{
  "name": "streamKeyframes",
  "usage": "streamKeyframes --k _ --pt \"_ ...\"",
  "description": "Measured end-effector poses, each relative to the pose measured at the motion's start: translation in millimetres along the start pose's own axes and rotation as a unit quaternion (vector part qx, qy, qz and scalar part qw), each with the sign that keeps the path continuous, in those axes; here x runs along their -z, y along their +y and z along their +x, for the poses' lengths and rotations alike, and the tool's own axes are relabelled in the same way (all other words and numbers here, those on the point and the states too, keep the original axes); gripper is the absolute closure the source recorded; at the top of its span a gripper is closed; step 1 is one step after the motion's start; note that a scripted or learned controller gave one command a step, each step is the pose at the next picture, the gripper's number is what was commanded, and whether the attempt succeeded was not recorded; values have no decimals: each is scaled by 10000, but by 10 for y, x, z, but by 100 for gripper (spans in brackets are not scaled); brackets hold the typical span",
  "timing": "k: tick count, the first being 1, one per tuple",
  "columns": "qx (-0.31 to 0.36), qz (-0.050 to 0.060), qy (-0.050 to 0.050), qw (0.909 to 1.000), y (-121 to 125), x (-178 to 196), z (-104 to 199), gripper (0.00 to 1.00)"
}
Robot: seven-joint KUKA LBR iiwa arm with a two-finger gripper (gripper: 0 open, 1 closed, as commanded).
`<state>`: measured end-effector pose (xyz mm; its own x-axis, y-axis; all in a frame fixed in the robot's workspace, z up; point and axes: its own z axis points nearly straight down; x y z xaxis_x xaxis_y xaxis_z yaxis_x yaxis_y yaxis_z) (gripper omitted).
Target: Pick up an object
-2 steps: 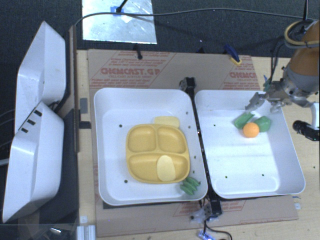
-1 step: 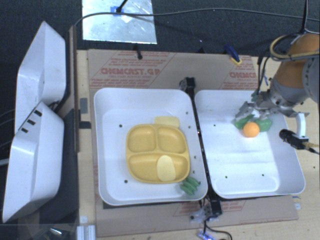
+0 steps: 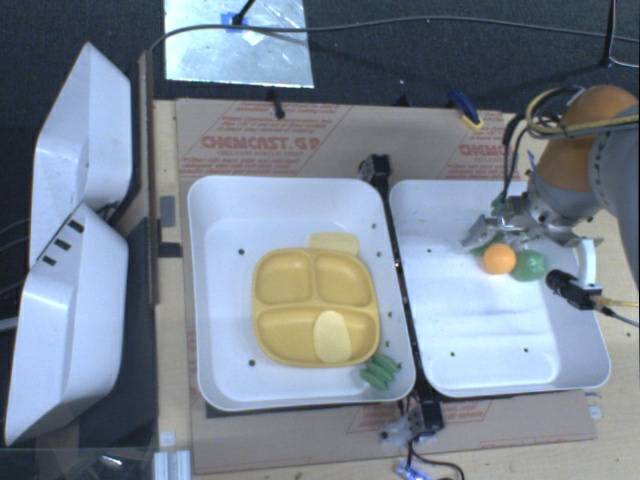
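An orange ball (image 3: 499, 259) lies in the right bin (image 3: 480, 348) near its far right side, with a green ball (image 3: 529, 265) touching it on the right. My gripper (image 3: 488, 231) hangs low just beyond the orange ball, close above it, and the view shows nothing held in it. In the left bin (image 3: 225, 268) a yellow divided tray (image 3: 300, 283) carries a pale yellow oval piece (image 3: 332, 335) in its near compartment.
A pale yellow block (image 3: 335, 242) rests at the tray's far edge. A small green ridged item (image 3: 380, 371) lies in the left bin's near right corner. The ridge between the bins (image 3: 398, 288) runs to the left of the gripper.
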<state>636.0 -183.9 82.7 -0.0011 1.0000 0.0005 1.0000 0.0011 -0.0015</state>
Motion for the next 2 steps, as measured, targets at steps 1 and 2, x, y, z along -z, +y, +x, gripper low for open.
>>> streamKeyframes --k 1,2 --pt "2 -19 -6 10000 11 126 -3 100" --pt "0 -37 -9 10000 43 761 0 100"
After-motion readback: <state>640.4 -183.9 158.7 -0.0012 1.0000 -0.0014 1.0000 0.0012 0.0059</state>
